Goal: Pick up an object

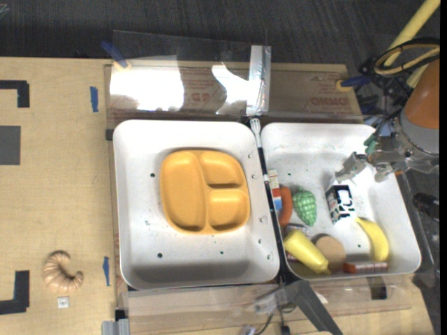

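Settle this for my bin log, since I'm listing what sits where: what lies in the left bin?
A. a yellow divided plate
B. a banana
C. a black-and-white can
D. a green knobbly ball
A: the yellow divided plate lies in the left bin, while the banana is in the right bin.

Right bin (307,139): upper half bare, passable. Lower half crowded: green object (304,206), black-and-white item (341,202), banana (374,237), yellow piece (305,250), brown disc (330,247) lie close together. Left bin (133,187): 1 orange divided tray (204,189) occupies centre; margins open.
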